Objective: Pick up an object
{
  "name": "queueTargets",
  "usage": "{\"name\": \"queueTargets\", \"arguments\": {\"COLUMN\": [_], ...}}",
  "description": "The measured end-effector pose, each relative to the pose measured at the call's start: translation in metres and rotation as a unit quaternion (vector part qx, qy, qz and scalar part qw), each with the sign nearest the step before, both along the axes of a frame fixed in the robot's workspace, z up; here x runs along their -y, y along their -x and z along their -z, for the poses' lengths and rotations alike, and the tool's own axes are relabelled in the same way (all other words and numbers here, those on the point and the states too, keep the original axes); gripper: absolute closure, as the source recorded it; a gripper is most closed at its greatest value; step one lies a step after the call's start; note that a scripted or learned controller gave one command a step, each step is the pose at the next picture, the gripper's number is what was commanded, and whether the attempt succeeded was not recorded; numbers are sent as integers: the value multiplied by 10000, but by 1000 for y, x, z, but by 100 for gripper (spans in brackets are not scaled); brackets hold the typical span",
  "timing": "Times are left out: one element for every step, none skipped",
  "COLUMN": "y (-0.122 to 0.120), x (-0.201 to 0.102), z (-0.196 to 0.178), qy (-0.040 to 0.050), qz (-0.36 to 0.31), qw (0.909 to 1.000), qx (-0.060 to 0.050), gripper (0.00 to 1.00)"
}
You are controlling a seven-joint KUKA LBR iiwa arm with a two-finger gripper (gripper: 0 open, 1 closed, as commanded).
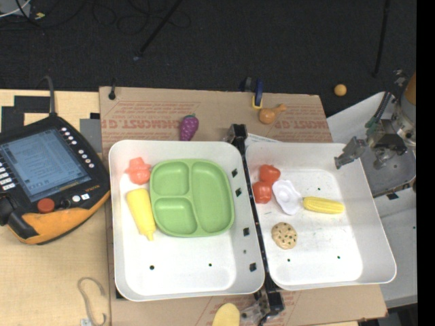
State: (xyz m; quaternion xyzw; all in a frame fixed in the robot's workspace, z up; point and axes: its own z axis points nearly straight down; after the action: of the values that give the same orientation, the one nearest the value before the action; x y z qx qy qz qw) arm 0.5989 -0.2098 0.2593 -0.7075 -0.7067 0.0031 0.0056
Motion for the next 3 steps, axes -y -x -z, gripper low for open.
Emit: {"name": "queueTargets", "arguments": {"y": [-2,6,15], "x": [0,-8,-12], "z": [-6,47,95], "qy": [15,9,6], "qz": [-7,-17,-18], "qw": [10000,10000,10000], "qx": [58,34,30], "gripper": [0,0,0]}}
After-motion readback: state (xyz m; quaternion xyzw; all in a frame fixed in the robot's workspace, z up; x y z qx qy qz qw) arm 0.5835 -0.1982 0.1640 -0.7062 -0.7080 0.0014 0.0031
